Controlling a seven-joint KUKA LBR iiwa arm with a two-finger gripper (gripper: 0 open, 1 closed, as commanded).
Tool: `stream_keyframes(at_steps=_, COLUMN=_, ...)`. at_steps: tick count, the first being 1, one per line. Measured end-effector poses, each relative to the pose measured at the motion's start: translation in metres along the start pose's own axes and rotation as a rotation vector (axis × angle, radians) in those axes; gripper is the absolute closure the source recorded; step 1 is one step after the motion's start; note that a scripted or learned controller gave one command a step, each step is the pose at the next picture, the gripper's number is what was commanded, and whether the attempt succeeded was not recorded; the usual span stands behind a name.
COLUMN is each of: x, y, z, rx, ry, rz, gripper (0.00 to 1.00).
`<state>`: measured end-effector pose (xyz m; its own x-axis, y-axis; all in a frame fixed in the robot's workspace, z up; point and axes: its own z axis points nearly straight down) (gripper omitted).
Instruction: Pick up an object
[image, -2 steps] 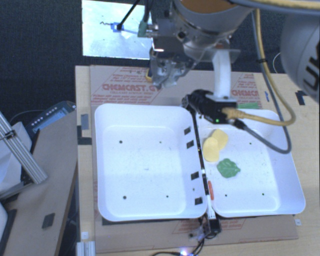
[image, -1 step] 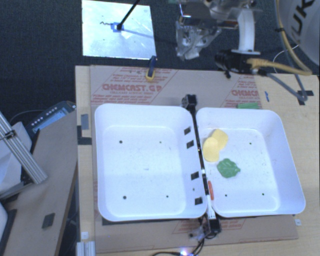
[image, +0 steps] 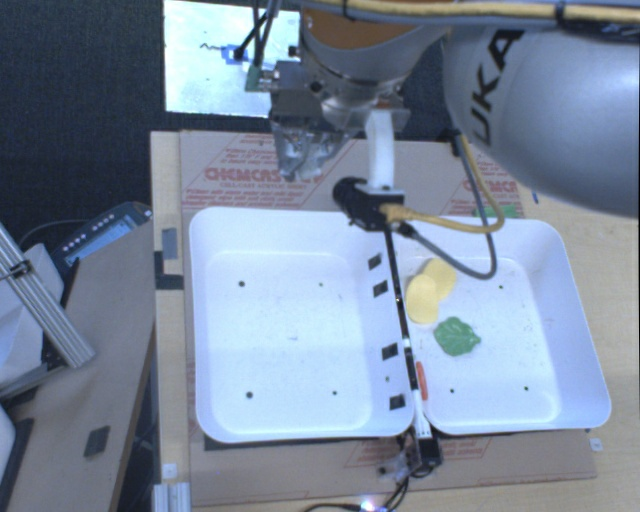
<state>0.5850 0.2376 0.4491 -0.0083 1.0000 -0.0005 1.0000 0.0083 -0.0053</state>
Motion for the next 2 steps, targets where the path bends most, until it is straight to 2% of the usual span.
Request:
stream_keyframes(at_steps=1, x=-0.004, y=0.037, z=-0.074, rx=-0.015, ry=0.003, rz=0.006, gripper=1.0)
stream_keyframes(at_steps=2, x=-0.002, y=-0.096, z=-0.067, rx=-0.003, ry=0.003, rz=-0.001, gripper=1.0)
